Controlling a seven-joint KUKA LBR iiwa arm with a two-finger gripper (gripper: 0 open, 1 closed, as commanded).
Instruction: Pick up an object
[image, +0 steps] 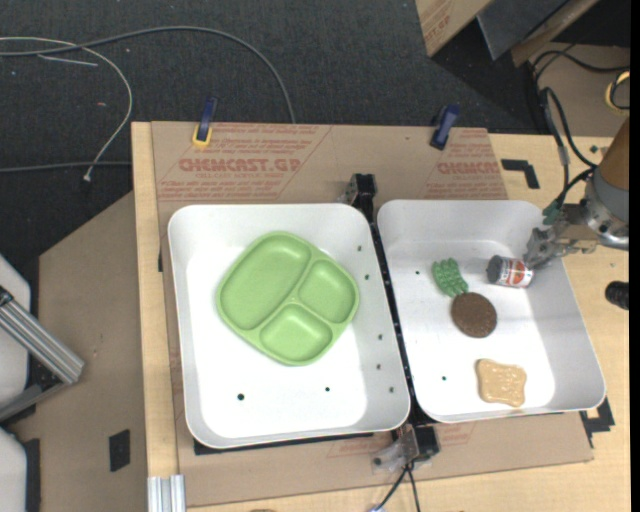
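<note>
In the right bin (560, 350) lie a small red and white can (510, 272) on its side, a green ridged piece (447, 276), a round brown disc (473, 314) and a tan toast-shaped piece (500, 382). My gripper (541, 250) hangs at the bin's far right side, just above and to the right of the can, close to its end. Nothing is visibly held in it.
The left bin (200, 380) holds a green divided plate (288, 297). Both bins sit on a cardboard sheet (300, 160) held by blue clamps (206, 120). Cables and boxes lie beyond the bench at the back and right.
</note>
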